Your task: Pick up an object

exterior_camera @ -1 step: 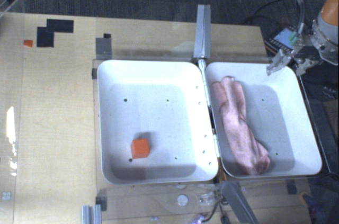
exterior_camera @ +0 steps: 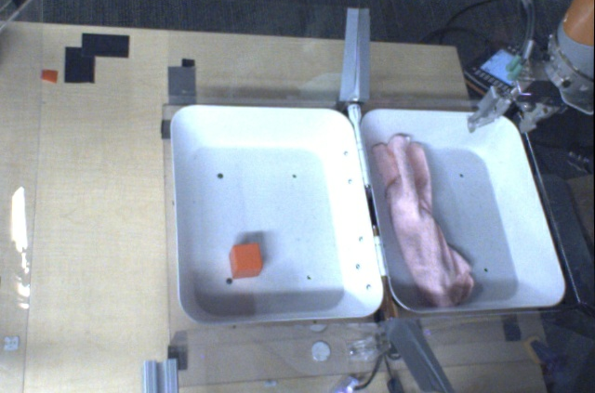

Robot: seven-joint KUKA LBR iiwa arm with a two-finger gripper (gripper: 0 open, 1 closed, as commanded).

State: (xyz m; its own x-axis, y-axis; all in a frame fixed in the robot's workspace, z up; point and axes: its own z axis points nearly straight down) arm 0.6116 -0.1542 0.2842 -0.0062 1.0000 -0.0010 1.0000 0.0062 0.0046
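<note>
I'm seeing my claw (exterior_camera: 490, 112) hovering over the right bin's (exterior_camera: 548, 275) top right corner, can't tell its state. Pink cloth (exterior_camera: 418, 219) is lying inside, orange block (exterior_camera: 246, 260) is sitting in the left bin (exterior_camera: 186, 196).

- No text, label, brand, number or sign could be read anywhere in the camera view.
- The black shapes (exterior_camera: 91, 55) on the bench (exterior_camera: 84, 215) were plain blocks of colour and bore no lettering.
- The small blue-lit thing (exterior_camera: 499, 66) near the arm was too small and blurred for any writing on it to be made out.
</note>
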